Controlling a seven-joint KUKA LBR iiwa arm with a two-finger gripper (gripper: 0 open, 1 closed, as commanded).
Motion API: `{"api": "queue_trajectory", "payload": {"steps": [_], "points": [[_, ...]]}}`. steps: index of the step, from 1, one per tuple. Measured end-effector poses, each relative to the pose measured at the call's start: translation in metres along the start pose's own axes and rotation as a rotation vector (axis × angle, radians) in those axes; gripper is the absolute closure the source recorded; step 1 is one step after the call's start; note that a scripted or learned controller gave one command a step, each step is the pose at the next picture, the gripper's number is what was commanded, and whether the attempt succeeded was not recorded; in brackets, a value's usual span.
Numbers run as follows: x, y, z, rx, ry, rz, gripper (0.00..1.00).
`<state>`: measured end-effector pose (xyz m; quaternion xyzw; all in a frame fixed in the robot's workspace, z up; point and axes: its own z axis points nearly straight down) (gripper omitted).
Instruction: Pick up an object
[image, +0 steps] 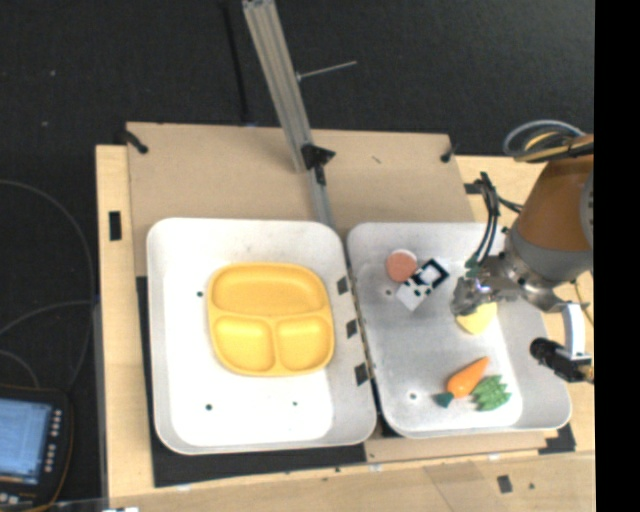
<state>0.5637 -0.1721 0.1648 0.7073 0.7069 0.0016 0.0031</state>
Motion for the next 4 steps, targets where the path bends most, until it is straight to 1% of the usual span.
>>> {"api": "queue_trajectory", "payload": {"steps": [2, 3, 4], "points": [[0.001, 0.008, -0.129, -0.002, -0.001, -0.004, 1.00], [0.043, 0.014, -0.129, 0.004, 0.002, -0.007, 1.00], [0.102, 0.019, -0.116, 0.006, 0.003, -0.008, 1.00]]}}
